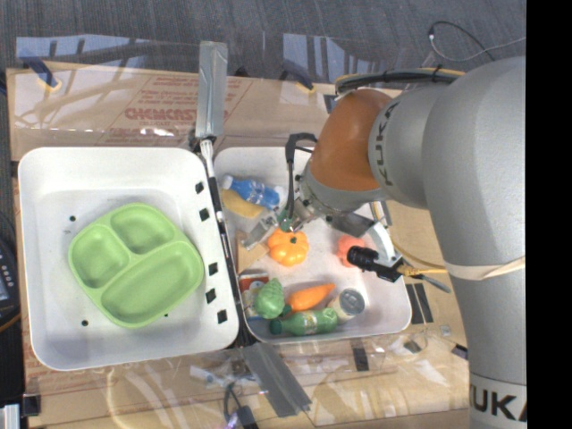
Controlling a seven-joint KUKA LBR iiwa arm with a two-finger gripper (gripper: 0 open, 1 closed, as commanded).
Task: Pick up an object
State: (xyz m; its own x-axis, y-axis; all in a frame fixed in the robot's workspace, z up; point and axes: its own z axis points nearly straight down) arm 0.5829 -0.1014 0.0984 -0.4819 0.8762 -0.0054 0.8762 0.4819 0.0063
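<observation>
In the right bin (393,315), the small orange pumpkin (288,248) sits just below the arm's jaws (288,220) — whether they are released or clenched cannot be told. "KUKA" reads on the grey arm (465,177). A green divided plate (137,264) lies in the left bin (45,329).

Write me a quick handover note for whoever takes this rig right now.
Tool: down in the right bin, just above the toy pumpkin; grip state cannot be told.
Right bin also holds a blue bottle, carrot, green bottle, green vegetable and a small can.
Left bin: green divided plate.
Done: nothing visibly lifted.
Left: grasp and lift one object.
</observation>
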